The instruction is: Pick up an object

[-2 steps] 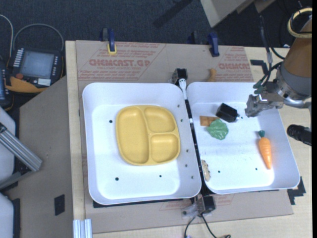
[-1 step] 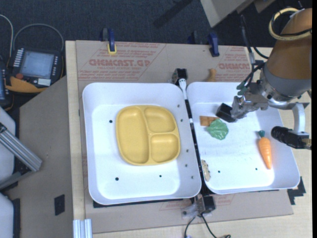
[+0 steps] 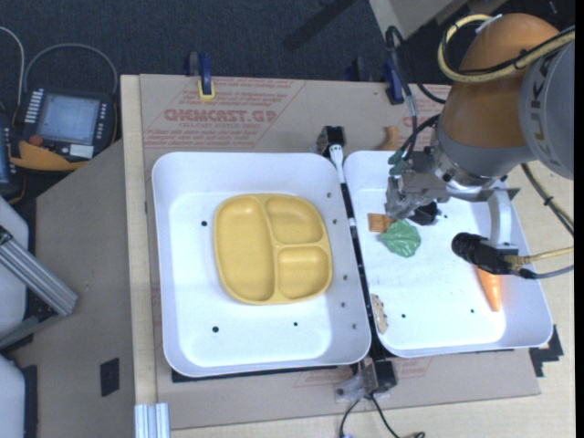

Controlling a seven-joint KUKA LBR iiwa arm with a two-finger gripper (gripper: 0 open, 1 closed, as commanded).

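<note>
In the right bin (image 3: 438, 331), a crumpled green object (image 3: 401, 239) lies near the middle-left. My gripper (image 3: 400, 210) hangs directly over its far edge, so close that touching or apart is unclear. An orange carrot-shaped piece (image 3: 492, 288) lies to the right of the green object, pointing toward the front. A small orange-brown piece (image 3: 376, 223) sits just left of the gripper. A tiny brown scrap (image 3: 379, 318) rests near the bin's front-left wall.
The left bin (image 3: 182, 318) holds a yellow divided plate (image 3: 272, 246) with three compartments. The arm's orange and grey body (image 3: 493, 89) looms over the back right of the right bin. A divider wall (image 3: 351, 235) runs between the bins.
</note>
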